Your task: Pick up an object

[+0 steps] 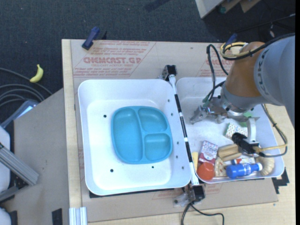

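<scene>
A wooden bench (pixel 140 60) stands on dark carpet, bearing two white bins. In the right bin (pixel 187 86) the gripper (pixel 206 114) hangs, released and holding nothing. Near that bin's front edge lie a blue bottle (pixel 243 169) and orange ball (pixel 205 171). The left bin (pixel 93 95) holds a blue divided plate (pixel 140 134).

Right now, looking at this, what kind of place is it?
Probably a robotics lab set up for grasping trials. A grey arm reaches over two white bins on a bench, one holding a blue tray, the other small items, and loose cables lie on the carpet.

Grey arm (pixel 281 69) with an orange band (pixel 243 74), black cables and silvery metal fingers (pixel 199 115).
</scene>
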{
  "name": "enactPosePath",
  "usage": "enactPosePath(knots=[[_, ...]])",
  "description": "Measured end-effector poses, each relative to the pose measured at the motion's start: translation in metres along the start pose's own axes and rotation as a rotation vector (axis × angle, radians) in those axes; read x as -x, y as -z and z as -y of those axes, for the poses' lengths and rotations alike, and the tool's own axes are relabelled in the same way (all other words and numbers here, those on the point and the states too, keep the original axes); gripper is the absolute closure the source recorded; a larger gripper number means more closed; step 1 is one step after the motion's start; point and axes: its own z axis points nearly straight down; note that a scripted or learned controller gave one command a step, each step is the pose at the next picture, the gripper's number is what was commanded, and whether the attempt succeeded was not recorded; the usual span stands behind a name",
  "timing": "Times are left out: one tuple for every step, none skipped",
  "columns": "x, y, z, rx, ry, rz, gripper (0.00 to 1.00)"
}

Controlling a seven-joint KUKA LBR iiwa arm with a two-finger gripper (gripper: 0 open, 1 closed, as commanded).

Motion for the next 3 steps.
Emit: enactPosePath(knots=[[0.002, 0.000, 0.069, -0.001, 0.000, 0.000, 0.00], [-0.001, 0.000, 0.021, 0.003, 0.001, 0.000, 0.00], [-0.001, 0.002, 0.108, 0.000, 0.000, 0.000, 0.00]])
